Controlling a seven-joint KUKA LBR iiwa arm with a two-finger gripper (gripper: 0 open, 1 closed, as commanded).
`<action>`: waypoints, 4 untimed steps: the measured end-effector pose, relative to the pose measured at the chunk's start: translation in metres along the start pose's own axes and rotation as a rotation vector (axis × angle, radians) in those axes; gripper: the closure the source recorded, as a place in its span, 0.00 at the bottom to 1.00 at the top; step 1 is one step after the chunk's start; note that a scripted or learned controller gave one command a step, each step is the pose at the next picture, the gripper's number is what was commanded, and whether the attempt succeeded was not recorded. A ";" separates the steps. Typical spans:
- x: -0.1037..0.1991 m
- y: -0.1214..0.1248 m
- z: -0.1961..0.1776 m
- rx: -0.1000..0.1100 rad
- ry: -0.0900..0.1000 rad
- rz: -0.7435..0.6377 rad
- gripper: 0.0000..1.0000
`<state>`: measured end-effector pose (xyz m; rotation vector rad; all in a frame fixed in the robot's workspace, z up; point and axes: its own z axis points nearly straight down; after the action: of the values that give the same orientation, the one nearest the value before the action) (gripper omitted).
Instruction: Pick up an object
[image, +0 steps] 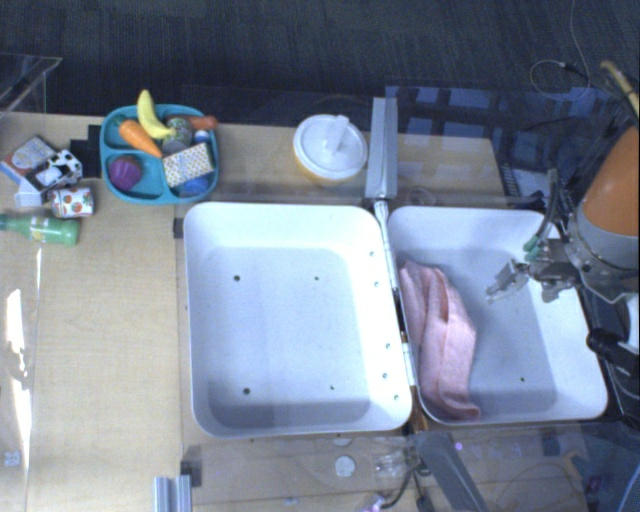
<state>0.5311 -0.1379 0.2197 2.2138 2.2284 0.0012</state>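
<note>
Crumpled pink cloth (438, 340) lies along the 9 o'clock wall of the right-hand shallow white bin (570, 395); soft, light, best pinched at a raised fold. At 3 o'clock, the 2-finger gripper (525, 275) hovers, fingers spread, empty.

The left bin (290, 320) offers a bare white floor, open from above everywhere inside its raised rim. In the right bin (560, 390) a pink cloth (440, 340) lies bunched along the left wall, taking up that strip from near the top to the bottom corner. The floor to the cloth's right is bare. The end effector (520, 278) hangs over the upper middle of that bin, apart from the cloth, and the arm (610, 225) blocks the upper right corner.
</note>
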 end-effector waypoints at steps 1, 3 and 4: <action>0.034 0.049 0.122 -0.012 -0.001 0.086 0.00; 0.015 0.016 0.127 -0.019 -0.004 -0.082 0.00; 0.049 0.023 0.127 -0.020 -0.005 -0.168 0.00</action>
<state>0.5542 -0.0887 0.0929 2.0079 2.3919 0.0176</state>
